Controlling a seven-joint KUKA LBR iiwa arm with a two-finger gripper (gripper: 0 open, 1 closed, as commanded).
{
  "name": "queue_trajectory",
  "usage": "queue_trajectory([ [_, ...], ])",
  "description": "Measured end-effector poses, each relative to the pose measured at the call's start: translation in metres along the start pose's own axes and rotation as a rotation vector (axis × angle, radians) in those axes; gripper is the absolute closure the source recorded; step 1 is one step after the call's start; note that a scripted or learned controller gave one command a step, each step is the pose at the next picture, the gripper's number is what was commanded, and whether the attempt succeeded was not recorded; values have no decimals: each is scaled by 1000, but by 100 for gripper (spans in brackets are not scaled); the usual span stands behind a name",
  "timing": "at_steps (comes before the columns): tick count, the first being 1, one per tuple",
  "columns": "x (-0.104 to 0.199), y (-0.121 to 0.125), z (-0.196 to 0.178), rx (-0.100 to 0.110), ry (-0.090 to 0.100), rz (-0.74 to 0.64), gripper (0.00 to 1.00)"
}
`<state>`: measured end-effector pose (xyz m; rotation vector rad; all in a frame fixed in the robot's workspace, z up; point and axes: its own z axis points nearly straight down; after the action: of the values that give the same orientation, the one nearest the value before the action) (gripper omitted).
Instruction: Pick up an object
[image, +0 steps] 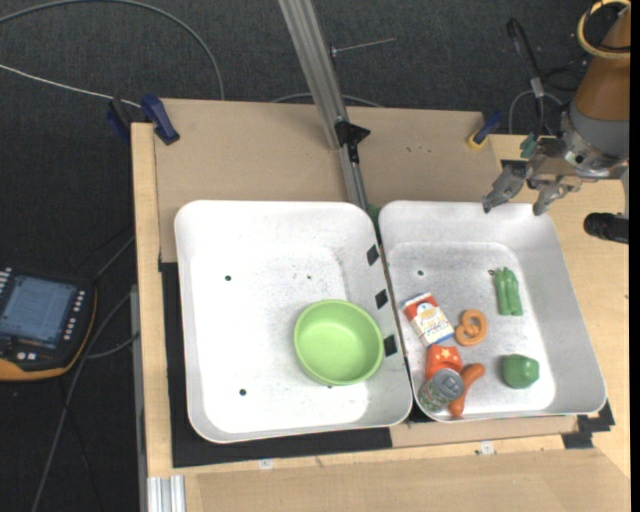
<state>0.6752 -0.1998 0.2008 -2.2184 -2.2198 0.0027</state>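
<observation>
- So the gripper (520, 203) is hanging over the far edge of the right bin (560, 250), fingers spread apart and pointing down, nothing between them.
- Everything worth grabbing sits in that same bin, toward the near side from the fingers: a green pickle-looking thing (507, 291) is the closest, well apart from the rest.
- Further on there's an orange ring (471, 327), a little carton (428, 319), a round green pepper (519, 371), and a jumble of a red piece, a carrot (465, 385) and a round tin (441, 389) jammed in the near corner.
- The left bin (250, 260) just has a green bowl (338, 342), way off to the side of the fingers, so I'd skip it.
- If it were me I'd go for the pickle thing: it lies alone with bare bin floor on both sides, so the fingers have room to come down.
- Trick is to turn the fingers so they close across its narrow width, not along its length.
- Come straight down, centered, and only lift once it's squeezed.
- I'd avoid the corner pile, looks like stuff is touching and the bin wall would crowd one finger.
</observation>
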Motion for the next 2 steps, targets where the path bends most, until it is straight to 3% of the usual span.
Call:
queue_trajectory([
  [2, 0, -10, 97, 1, 0, 1, 0],
])
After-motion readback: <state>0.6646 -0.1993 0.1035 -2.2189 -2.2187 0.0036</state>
